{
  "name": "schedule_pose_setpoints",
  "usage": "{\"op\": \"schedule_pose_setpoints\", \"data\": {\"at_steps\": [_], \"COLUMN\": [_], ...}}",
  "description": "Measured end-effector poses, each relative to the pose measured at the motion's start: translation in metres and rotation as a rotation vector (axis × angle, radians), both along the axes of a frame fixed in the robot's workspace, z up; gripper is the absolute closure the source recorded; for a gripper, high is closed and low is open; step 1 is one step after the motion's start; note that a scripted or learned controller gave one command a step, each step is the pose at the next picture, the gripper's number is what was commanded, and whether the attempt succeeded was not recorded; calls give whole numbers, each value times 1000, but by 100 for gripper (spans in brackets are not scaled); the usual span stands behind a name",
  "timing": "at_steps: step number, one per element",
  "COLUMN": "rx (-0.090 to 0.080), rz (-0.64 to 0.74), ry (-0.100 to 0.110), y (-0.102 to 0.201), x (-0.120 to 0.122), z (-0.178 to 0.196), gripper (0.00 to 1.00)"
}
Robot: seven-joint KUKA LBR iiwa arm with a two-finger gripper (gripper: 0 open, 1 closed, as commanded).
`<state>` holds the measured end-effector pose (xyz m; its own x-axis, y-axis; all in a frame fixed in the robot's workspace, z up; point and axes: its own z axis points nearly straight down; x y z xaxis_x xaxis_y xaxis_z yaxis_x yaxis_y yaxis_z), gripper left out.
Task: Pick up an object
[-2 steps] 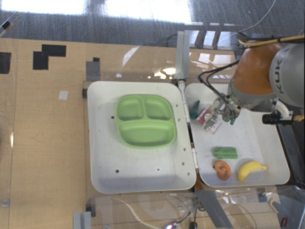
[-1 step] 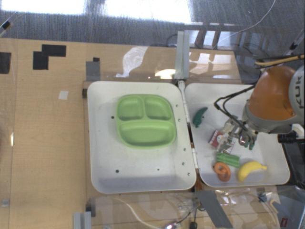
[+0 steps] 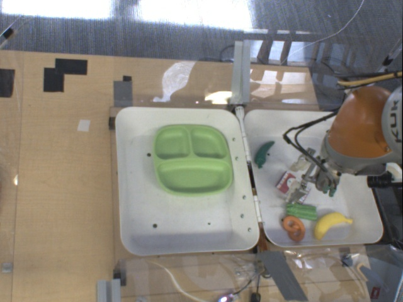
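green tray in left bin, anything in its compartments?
Empty. The tray lies flat in the left bin, and all three compartments show bare green.

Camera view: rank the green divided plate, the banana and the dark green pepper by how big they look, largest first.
1. green divided plate, by far.
2. banana.
3. dark green pepper, close to the banana in apparent size, so this order is unsure.

Tray (image 3: pixel 192 159) in left bin (image 3: pixel 135 231).

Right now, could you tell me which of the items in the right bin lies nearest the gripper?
The green item lying just under the gripper. It sits closer than the red-and-white packet, the banana, the orange piece and the dark green piece by the divider.
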<state>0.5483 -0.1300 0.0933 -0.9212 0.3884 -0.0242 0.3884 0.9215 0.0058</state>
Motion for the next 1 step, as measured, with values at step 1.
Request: {"op": "schedule_pose_setpoints", "data": {"at_steps": [1], "rx": [7], "rz": [-156], "ry": [5], "y": [46], "x": [73], "z": [-2], "gripper": [0]}}
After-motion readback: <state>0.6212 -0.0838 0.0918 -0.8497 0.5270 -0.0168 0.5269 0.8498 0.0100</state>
